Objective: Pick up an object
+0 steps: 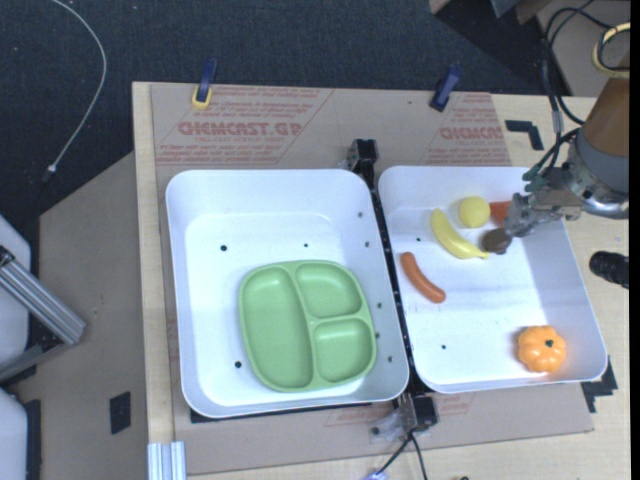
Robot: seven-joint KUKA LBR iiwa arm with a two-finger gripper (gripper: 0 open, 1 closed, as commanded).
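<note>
The surface (300,118) carries two shallow white bins side by side; the left bin (200,228) holds a green divided plate (305,323) lying flat toward its near edge; the right bin (560,298) holds the loose objects. A yellow banana (455,236) lies near the right bin's far edge, with a small yellow lemon (473,210) just beside it on the far side; an orange sausage (423,277) lies toward the bin's left edge, close to the divider between the bins; a small orange pumpkin (541,349) sits in the near right corner, well apart from the rest. The arm (605,158) reaches in over the right edge of the surface; the claw (500,236) hangs low by the banana's right end, touching or just beside it; how far open it is cannot be told, and nothing can be seen between its tips.
</note>
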